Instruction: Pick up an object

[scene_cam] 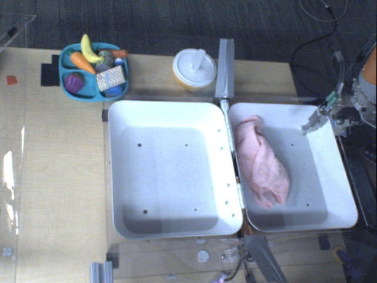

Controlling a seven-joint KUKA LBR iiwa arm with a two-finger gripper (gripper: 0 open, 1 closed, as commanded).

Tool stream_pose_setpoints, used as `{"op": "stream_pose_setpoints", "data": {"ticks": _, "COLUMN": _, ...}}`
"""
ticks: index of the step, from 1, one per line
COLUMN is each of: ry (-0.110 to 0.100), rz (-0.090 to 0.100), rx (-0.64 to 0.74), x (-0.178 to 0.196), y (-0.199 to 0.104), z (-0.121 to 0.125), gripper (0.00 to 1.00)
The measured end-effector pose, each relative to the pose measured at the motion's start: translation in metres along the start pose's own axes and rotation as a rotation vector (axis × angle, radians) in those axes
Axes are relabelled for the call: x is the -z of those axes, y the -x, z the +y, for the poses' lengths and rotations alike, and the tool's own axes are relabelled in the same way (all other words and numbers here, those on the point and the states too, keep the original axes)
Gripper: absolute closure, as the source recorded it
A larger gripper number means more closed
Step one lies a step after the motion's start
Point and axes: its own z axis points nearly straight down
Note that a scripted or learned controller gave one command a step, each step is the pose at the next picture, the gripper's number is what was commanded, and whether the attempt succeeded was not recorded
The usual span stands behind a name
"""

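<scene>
1. Right bin (330, 214), lower right of the frame: a shallow white tray. Its floor beside the cloth is bare and shows a few small dark dots.
2. Pink cloth (262, 164), the object I would pick: it lies crumpled along the left side of the right bin, close beside the wall shared with the left bin, running from the bin's upper left towards its lower middle. It looks soft, light and limp, so I expect it to sag and drape when lifted, not to break or slip. The best hold, in my judgement, is a pinch straight down on a raised fold, either the bunched ridge near its upper end or the thick bulge at its lower end; a flat edge would probably slide out.
3. Left bin (118, 175), centre of the frame: the matching white tray, touching the right bin along a metal divider (224, 69).
4. My gripper (315, 121), right edge of the frame at the right bin's upper right corner: it sits well apart from the cloth, with nothing between its fingers. I cannot tell whether they are spread or pressed together.
5. Far bench, upper left of the frame: a blue divided tray (66, 91) of toy food, including a toy banana (88, 49), and a white-lidded yellow container (194, 68).
</scene>
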Motion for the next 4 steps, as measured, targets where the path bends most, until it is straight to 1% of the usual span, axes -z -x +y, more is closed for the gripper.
{"op": "stream_pose_setpoints", "data": {"ticks": 1, "ry": 0.004, "rz": -0.003, "rx": 0.149, "x": 0.080, "y": 0.006, "z": 0.005, "gripper": 0.00}}
{"op": "stream_pose_setpoints", "data": {"ticks": 2, "ry": 0.000, "rz": 0.000, "rx": 0.321, "x": -0.028, "y": -0.005, "z": 0.022, "gripper": 0.00}}
{"op": "stream_pose_setpoints", "data": {"ticks": 3, "ry": 0.007, "rz": -0.003, "rx": 0.488, "x": -0.155, "y": -0.003, "z": 0.032, "gripper": 0.00}}
{"op": "stream_pose_setpoints", "data": {"ticks": 4, "ry": 0.006, "rz": -0.002, "rx": 0.754, "x": -0.159, "y": -0.089, "z": 0.048, "gripper": 0.00}}
